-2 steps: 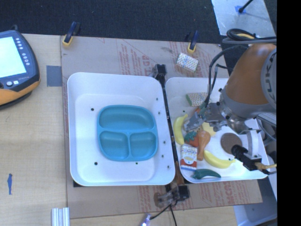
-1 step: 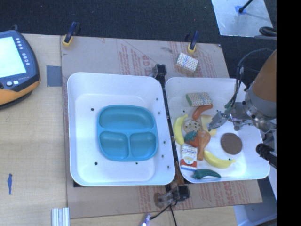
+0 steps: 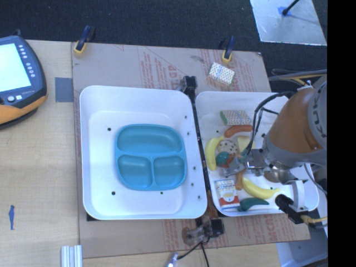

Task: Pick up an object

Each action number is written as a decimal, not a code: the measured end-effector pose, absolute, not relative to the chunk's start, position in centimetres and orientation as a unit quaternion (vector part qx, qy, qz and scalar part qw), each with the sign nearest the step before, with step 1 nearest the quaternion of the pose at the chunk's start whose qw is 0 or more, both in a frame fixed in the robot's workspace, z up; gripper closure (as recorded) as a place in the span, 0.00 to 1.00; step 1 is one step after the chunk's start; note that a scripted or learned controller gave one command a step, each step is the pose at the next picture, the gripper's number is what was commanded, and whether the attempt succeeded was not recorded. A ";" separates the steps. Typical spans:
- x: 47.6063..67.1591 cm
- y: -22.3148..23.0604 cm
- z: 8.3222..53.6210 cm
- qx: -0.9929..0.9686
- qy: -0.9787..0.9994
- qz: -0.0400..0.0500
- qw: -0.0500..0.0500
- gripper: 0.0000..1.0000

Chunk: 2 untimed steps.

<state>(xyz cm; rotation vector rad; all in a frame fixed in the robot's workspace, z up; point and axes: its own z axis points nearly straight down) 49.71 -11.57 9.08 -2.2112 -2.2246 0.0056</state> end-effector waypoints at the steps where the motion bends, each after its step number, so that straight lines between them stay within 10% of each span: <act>1: 49.7 -11.6 10.1 -0.704 -0.710 0.002 0.003 1.00; 2: 53.9 -4.6 19.2 -0.706 -0.709 0.000 0.002 1.00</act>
